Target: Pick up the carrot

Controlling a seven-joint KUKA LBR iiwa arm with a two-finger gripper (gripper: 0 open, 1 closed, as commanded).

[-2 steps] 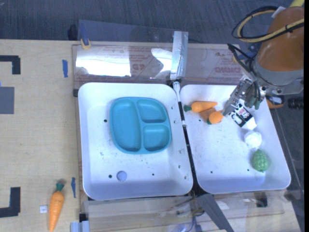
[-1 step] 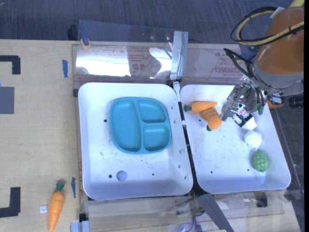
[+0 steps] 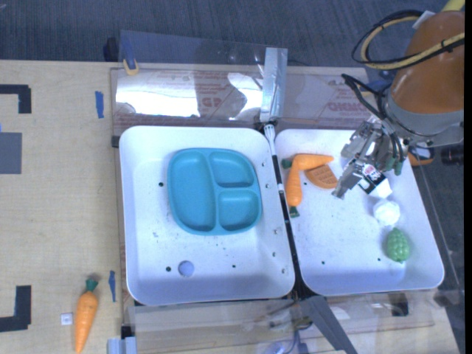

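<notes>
An orange carrot with a green tip lies at the left side of the right bin, close to the divider. Its upper part bends right toward a ridged orange piece. My gripper hangs over the upper middle of the right bin, just right of that ridged piece and a short way right of the carrot. Nothing shows held in it. A second carrot with a green top lies outside the bins on the bench at the bottom left.
The left bin holds a blue divided plate and a small pale disc. A white lump and a green knobbly fruit sit at the right bin's right side. A clear panel stands behind the bins.
</notes>
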